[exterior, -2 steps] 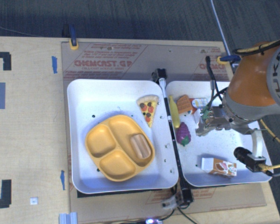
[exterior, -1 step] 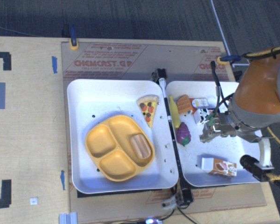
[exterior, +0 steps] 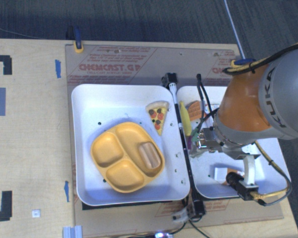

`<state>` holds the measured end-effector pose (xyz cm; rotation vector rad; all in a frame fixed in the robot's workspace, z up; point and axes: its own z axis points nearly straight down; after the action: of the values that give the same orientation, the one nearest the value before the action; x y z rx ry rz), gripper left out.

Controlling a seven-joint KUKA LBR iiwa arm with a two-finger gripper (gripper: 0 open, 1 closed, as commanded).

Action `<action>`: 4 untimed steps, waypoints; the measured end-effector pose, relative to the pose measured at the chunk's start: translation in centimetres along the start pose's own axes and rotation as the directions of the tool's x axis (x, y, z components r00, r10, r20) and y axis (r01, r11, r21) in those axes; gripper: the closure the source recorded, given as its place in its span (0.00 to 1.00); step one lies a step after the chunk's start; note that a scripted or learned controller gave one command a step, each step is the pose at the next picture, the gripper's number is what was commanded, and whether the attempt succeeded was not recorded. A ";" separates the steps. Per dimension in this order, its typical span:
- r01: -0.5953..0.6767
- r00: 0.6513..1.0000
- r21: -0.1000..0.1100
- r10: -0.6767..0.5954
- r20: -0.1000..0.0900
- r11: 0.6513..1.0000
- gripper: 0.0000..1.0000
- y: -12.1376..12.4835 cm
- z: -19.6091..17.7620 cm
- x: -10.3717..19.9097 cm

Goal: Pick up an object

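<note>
Gripper (exterior: 198, 142) lowered just right of the yellow divided plate (exterior: 127, 156), over the right bin (exterior: 268, 190). Cannot tell its opening or any hold. Pizza slice (exterior: 158, 114) lying just beyond the plate.

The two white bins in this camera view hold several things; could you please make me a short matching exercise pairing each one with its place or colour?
Things:
1. yellow tray
2. pizza slice
3. sausage
4. arm's band

Descriptions:
A. orange, above the right bin
B. lies in one of the tray's compartments
C. three compartments, in the middle of the left bin
D. in the left bin's far right corner, beside the tray

Pairs: 1-C, 2-D, 3-B, 4-A
</note>
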<state>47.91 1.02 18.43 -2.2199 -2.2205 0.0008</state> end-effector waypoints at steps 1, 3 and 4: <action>0.000 1.000 -0.003 0.000 0.001 1.000 1.00 0.1 -1.0 0.0; 0.001 1.000 -0.005 0.000 0.002 1.000 1.00 0.1 -4.7 -1.4; 0.000 1.000 0.001 0.000 0.000 1.000 1.00 2.2 0.0 1.0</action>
<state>50.12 2.07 18.43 -2.2197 -2.2204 0.0017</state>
